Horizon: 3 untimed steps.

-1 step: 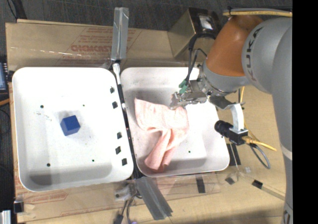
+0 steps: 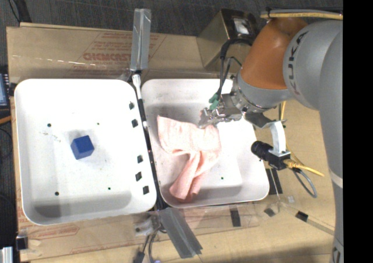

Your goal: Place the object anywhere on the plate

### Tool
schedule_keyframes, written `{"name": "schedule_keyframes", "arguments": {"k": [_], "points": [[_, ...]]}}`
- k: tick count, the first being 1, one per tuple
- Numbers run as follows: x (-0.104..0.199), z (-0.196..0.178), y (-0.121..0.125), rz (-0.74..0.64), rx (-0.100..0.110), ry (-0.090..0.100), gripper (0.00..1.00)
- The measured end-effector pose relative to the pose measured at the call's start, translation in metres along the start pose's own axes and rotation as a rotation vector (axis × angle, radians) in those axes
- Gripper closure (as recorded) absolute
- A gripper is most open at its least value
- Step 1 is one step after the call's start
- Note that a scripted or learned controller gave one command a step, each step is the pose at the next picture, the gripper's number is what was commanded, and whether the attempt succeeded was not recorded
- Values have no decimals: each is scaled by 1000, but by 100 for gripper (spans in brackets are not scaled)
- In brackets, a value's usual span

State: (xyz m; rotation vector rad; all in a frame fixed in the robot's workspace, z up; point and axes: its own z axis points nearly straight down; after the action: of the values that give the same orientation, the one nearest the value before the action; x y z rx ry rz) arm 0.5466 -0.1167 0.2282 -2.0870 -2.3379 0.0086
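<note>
A pink cloth (image 2: 189, 154) lies crumpled in the right bin (image 2: 247, 183), running from the bin's middle down to its near wall. Its upper right corner is bunched and pulled up to my gripper (image 2: 211, 119), which hangs over the middle of the bin and is shut on that corner. A small blue cube (image 2: 83, 146) rests on the floor of the left bin (image 2: 35, 98), far from the gripper.
The grey arm with its orange band (image 2: 265, 60) reaches in from the right over the right bin's far right corner. A metal divider (image 2: 141, 116) with black clips separates the bins. Cardboard (image 2: 70, 52) lies behind them.
</note>
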Motion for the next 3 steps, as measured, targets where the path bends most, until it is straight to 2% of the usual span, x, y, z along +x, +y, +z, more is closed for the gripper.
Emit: {"name": "schedule_keyframes", "arguments": {"k": [2, 3], "points": [[97, -1, 44, -813, -3, -4, 100], [142, 10, 56, -1218, 0, -3, 100]]}}
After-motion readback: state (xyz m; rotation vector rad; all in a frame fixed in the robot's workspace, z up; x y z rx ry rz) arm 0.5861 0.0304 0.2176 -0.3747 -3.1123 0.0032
